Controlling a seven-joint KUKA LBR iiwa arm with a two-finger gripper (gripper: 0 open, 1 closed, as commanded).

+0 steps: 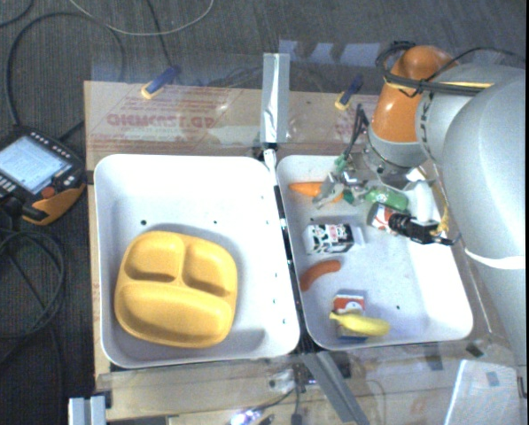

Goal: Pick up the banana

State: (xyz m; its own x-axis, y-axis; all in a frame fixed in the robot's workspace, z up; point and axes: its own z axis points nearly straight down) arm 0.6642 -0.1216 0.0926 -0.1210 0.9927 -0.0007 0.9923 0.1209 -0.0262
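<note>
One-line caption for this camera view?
Gripper hovers near the right bin's far edge; banana lies untouched at its near edge.

Grey arm (486, 149), orange wrist band (406, 96)

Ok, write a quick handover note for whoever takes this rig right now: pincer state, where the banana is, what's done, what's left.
Pincer: low over the far end of the right shallow white bin, by a small orange carrot-shaped piece; whether it is open or shut is unclear.
Yellow banana: at the near end of the same bin, lying against a small red and white box, well apart from the pincer.
Done: nothing; the banana is not grasped.
Left: move to the near end, grasp the banana, lift.
</note>
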